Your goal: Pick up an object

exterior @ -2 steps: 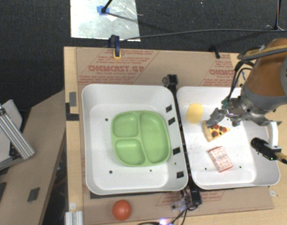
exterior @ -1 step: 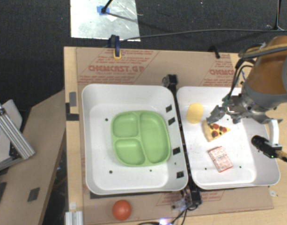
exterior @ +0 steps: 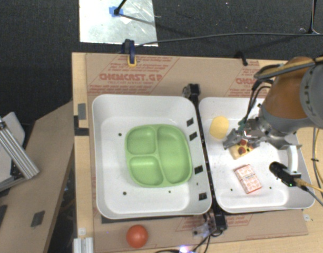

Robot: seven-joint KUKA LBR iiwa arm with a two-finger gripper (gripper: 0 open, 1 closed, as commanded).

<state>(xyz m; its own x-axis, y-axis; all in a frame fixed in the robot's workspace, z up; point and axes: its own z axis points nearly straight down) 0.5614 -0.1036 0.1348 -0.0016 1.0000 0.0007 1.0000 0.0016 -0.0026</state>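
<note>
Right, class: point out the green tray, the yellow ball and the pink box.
green tray [exterior: 177,159]: camera view, its right compartment.
yellow ball [exterior: 219,126]: camera view, its middle.
pink box [exterior: 247,178]: camera view, its top face.

In the right bin we see a yellow ball [exterior: 219,126] near the left wall, a small yellow-red piece [exterior: 240,151] beside it, and a red-patterned packet [exterior: 247,178] lying flat below.

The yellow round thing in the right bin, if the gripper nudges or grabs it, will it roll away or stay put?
The yellow ball-like object looks rounded with no flat side, so a nudge would probably send it rolling across the right bin. It lies near the bin's left wall, which would likely stop it. Its smooth curve may slip out from between two fingers unless squeezed across the middle.
</note>
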